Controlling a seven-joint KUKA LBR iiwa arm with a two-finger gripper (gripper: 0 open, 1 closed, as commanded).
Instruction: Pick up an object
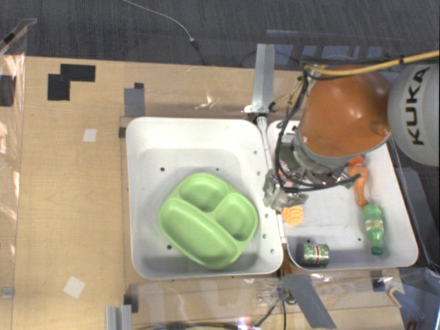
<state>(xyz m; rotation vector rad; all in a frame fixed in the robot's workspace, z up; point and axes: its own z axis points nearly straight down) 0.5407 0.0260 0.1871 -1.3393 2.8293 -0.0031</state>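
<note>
Gripper [280,196] low over the inner edge of the right bin [405,243], close to the wall shared with the left bin [137,205]; cannot tell from here whether anything sits in its grasp.

Just below and slightly right of the gripper: a small orange ridged piece [293,216], near but apparently not touching. Further down from it, near the bin's front wall: a green can [315,254] lying on its side. Well off to its right: a green bottle [373,229], and above that an orange object [359,181] partly hidden by the arm's orange band [344,115]. To its left, across the wall: a green divided tray [207,218] tilted in the left bin.
</note>
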